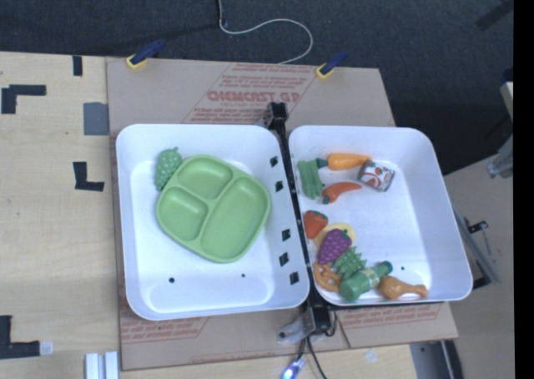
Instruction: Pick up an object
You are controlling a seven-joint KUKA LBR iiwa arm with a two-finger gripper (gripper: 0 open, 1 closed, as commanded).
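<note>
The right bin (pixel 417 202) holds several toy foods. An orange carrot (pixel 346 160) lies near its back beside a small red and white can (pixel 376 175). A green pod (pixel 309 178) and an orange-red pepper (pixel 340 192) lie near the divider. Further forward sit a red tomato piece (pixel 314 223), a purple grape bunch (pixel 332 245), a green leafy piece (pixel 350 262), a green bottle shape (pixel 364 281) and a tan drumstick (pixel 400 290). In the left bin (pixel 138 202) lies a green divided plate (pixel 214 209) with a green grape bunch (pixel 168 166) at its back left edge.
Both bins rest on a cardboard sheet (pixel 250 93) held by blue and yellow clamps (pixel 146 53). A white cable (pixel 250 27) loops over the dark floor behind. Black clips (pixel 284 202) line the seam between the bins.
</note>
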